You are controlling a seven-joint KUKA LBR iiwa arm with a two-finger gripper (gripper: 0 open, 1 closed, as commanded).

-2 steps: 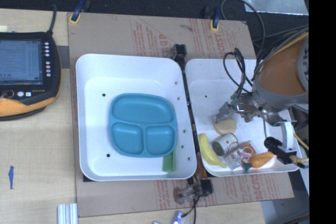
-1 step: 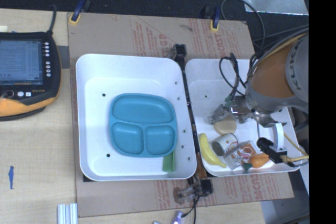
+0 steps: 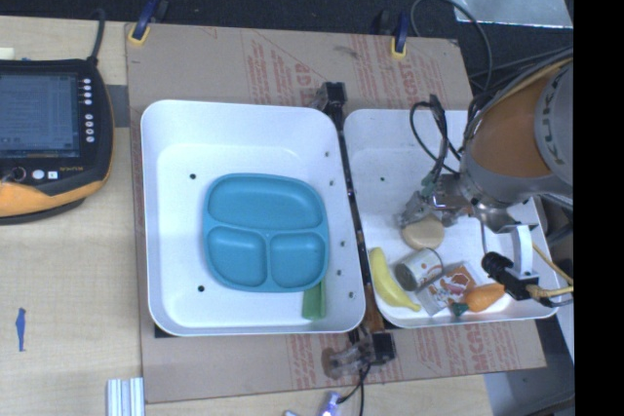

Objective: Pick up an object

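Pincer point(image 3: 429, 203): metal, low in the right bin point(image 3: 390, 146), over a rounded beige lump point(image 3: 423, 235); grip state could not be told.
Left bin point(image 3: 171, 209): smooth blue sectioned tray point(image 3: 265, 231).
Banana point(image 3: 388, 281): curved, yellow.

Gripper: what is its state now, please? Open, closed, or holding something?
Gripper: it cannot be told. It sits low in the right bin, just above the beige round object.
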